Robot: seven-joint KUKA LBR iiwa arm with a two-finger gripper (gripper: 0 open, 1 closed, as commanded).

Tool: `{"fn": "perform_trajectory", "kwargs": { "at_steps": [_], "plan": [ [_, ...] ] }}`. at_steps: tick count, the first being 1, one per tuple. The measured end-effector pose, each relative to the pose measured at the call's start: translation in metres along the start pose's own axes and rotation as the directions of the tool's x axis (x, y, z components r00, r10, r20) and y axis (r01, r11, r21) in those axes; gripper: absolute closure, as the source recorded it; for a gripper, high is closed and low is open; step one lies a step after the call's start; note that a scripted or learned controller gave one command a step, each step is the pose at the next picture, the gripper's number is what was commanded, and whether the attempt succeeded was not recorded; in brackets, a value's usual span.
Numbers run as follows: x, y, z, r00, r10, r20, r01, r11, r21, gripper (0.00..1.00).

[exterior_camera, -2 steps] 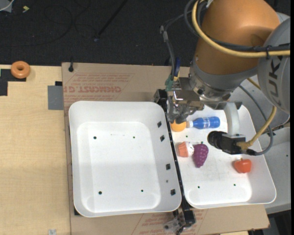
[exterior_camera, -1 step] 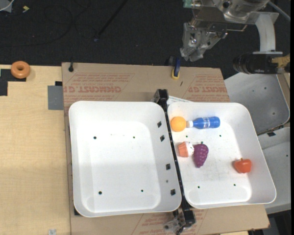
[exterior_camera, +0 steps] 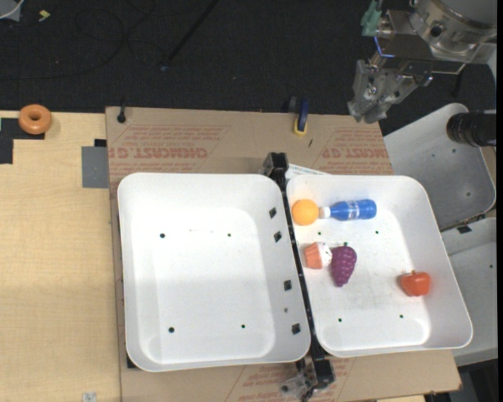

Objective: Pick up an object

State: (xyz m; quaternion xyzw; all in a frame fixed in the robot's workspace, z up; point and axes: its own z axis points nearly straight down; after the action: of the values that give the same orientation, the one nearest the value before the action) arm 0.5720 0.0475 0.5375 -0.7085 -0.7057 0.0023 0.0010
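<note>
At the far left we see a small orange ring (exterior_camera: 35,119) lying on the wooden bench top, well apart from everything else. Moving right, we come to the left bin (exterior_camera: 142,342), a shallow white tray resting on a sheet of printed cardboard (exterior_camera: 193,145). A black clamp strip (exterior_camera: 287,249) runs between it and the right bin (exterior_camera: 448,325).

In the right bin, near its inner wall, we find an orange ball (exterior_camera: 304,212) touching the capped end of a blue bottle (exterior_camera: 350,210) that lies on its side. Just below them sits a small orange-and-white piece (exterior_camera: 315,255), touching a purple bunch of grapes (exterior_camera: 343,265). Further right, apart from these, lies a red pepper-like toy (exterior_camera: 415,284).

At the upper right we see the gripper (exterior_camera: 370,107) hanging above the bench, beyond the far rim of the right bin and well apart from every object in it. Nothing lies between its jaws; the objects all rest on the bin floor, below and toward us from the gripper. Whether the jaws are parted or closed we cannot tell, since they blur into the dark background.
</note>
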Motion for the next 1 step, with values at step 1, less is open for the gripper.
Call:
{"fn": "perform_trajectory", "kwargs": {
  "at_steps": [1],
  "plan": [
    [0.0133,-0.0257,0.1406,1.000,-0.002,0.000,0.002,1.000,0.015,1.00]
  ]
}}
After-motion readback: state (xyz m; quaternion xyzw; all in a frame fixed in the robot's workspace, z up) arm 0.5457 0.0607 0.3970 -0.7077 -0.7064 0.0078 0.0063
